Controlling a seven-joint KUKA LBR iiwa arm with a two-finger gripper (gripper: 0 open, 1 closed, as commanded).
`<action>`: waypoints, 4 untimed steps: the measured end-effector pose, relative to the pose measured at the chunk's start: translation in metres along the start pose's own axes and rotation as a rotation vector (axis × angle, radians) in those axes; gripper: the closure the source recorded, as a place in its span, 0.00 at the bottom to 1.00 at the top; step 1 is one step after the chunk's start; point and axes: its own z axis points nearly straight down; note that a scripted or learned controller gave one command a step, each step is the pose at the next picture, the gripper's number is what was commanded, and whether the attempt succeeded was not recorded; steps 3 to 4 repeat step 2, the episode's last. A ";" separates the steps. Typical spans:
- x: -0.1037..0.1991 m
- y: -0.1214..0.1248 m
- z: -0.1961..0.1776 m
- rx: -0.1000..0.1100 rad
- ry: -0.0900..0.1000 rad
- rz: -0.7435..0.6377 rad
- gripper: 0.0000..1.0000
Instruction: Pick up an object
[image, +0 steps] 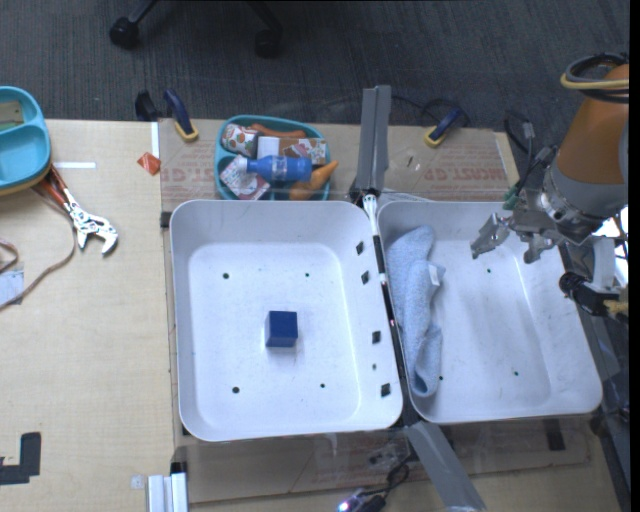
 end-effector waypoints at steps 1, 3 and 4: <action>0.054 -0.013 0.085 -0.002 0.000 -0.094 0.00; 0.034 0.049 0.084 -0.002 0.000 0.066 0.00; 0.034 0.049 0.084 -0.002 0.000 0.066 0.00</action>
